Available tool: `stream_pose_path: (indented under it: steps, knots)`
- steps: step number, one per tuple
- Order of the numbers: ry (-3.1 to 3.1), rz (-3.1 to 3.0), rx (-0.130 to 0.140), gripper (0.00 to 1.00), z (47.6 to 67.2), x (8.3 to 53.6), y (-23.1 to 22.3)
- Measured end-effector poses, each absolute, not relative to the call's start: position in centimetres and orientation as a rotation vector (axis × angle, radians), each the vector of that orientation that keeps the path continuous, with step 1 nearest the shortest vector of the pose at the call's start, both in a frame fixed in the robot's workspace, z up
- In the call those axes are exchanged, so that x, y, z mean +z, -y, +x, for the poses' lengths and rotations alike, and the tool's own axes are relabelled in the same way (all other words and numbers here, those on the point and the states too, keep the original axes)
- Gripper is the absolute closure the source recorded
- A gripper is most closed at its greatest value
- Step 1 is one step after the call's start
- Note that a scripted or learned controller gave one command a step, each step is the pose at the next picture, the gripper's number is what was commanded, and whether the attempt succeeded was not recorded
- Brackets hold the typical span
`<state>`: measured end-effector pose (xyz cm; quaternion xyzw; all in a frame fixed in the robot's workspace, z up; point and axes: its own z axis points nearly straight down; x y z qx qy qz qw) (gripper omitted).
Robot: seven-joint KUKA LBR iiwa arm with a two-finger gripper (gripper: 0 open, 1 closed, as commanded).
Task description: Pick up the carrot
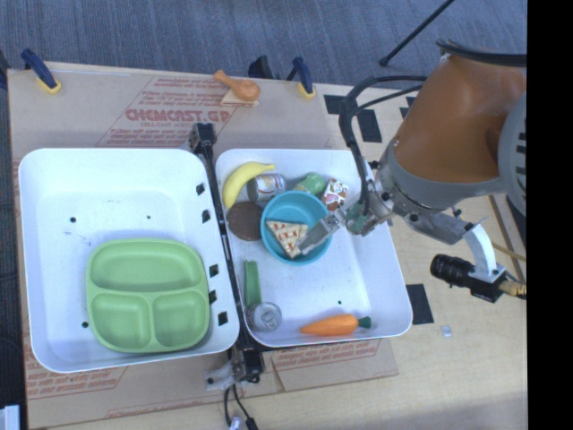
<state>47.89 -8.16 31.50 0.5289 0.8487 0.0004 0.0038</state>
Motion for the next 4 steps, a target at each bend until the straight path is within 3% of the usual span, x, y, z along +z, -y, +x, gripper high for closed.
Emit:
stream_pose_path:
  steps: [1,2,3,4]
  knots:
    - [-2.738,1.567,-0.013,0.00,47.4,20.5,11.4]
    - [-2.900,1.239,-0.006,0.00,47.4,10.2,18.3]
    - [-2.949,1.117,-0.001,0.00,47.6,9.2,17.7]
    - [-2.961,1.098,-0.004,1.00,47.6,10.2,17.6]
